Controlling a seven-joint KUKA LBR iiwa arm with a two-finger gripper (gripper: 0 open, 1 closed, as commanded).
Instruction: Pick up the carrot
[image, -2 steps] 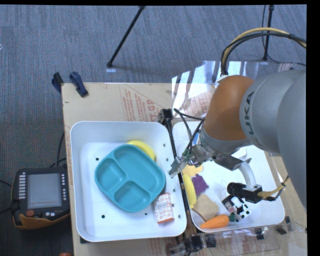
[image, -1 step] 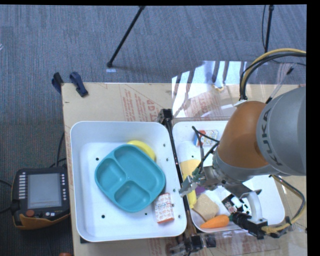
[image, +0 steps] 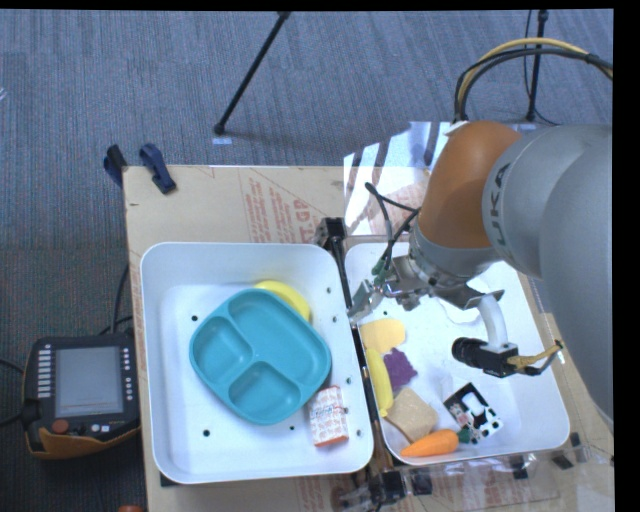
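The orange carrot (image: 432, 444) lies on its side against the front wall of the right bin (image: 545, 425), just below a tan bread slice (image: 411, 411). My gripper (image: 385, 287) hangs over the rear left part of that bin, close to the wall shared with the left bin. It is well behind the carrot and above a pale yellow piece (image: 383, 333). The grey arm with its orange band covers the back of the right bin.
Purple grapes (image: 400, 368), a yellow banana (image: 380, 380) and a black-and-white toy (image: 474, 413) lie near the carrot. The left bin (image: 170, 420) holds a teal divided plate (image: 260, 354), a yellow item (image: 288, 296) behind it and a small carton (image: 327, 417).
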